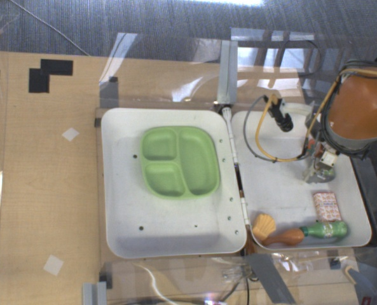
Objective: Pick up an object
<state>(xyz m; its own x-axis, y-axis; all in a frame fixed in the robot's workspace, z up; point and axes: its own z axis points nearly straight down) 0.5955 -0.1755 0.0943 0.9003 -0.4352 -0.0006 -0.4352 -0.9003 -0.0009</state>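
Gripper [320, 168]: right bin's [283, 196] right edge; jaws blurred, cannot tell their state.
Bottle [326, 230], brush [276, 231]: near edge.
Open room: bin's middle.

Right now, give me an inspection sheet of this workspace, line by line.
Surface: wooden bench bearing two shallow white bins, left bin and right bin.
Job's things: in the right bin, a small pink box, a green bottle lying flat and a wooden-handled brush along the near edge.
Clutter: green divided plate in the left bin.
Gripper: gripper low over the right bin's far right part, above the pink box; nothing seen held.
Cables: yellow cable looping over the right bin with a black fitting; thin wires at the bench's near edge.
Surroundings: black markers on the bench, grey floor beyond.
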